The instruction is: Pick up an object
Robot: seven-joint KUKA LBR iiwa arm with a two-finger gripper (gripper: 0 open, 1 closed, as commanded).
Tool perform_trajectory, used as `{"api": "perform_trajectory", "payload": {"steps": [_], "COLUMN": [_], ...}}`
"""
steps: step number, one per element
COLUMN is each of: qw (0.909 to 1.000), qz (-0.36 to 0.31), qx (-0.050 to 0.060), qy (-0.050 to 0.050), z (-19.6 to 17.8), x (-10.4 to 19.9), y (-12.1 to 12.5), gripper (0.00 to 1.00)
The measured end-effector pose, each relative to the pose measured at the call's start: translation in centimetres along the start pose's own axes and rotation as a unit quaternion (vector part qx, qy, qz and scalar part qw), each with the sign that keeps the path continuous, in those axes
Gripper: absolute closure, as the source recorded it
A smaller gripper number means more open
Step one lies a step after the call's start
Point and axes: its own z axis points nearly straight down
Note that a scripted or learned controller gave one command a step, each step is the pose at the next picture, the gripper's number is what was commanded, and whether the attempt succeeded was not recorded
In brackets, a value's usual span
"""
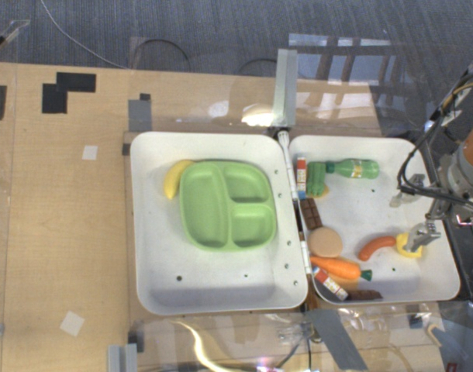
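Left bin (155,285): green tray (225,204), banana (173,178). Gripper (419,239) fingers unclear, right bin (442,285).

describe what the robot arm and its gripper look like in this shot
The arm is grey with an orange band above the wrist. Black cables loop around its left side. The gripper is a small silvery metal piece with two fingers.
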Motion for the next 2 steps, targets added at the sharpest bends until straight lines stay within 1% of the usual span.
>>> {"api": "perform_trajectory", "payload": {"steps": [1, 2], "qw": [0.9999, 0.9994], "qz": [0.016, 0.034], "qx": [0.0, 0.0], "qy": [-0.001, -0.007], "z": [10.6, 11.0], "x": [2.2, 1.3], "y": [-0.2, 8.1], "gripper": [0.0, 0.0]}}
